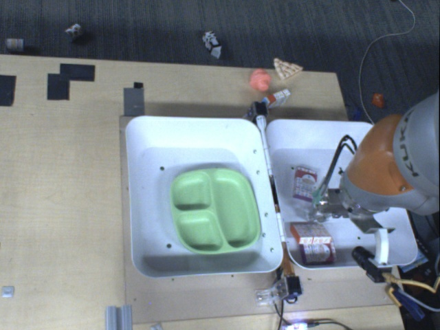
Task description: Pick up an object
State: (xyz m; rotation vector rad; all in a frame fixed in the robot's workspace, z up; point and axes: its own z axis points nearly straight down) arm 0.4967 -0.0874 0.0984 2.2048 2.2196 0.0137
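The arm comes in from the right with its orange band over the right bin (357, 139). My gripper (321, 210) hangs low in that bin, between two packets. A small red-and-white packet (304, 183) lies just up-left of it. A dark red packet with a white label (315, 243) lies just below it near the bin's front wall. The arm's wrist hides the fingers, so nothing can be seen between them.
The left bin (148, 150) holds a green divided tray (214, 209). On the bench beyond the bins lie a pink ball (260, 80), a wedge-shaped toy (287, 68) and a small tube (276, 99). Cables run along the right bin's front-right corner.
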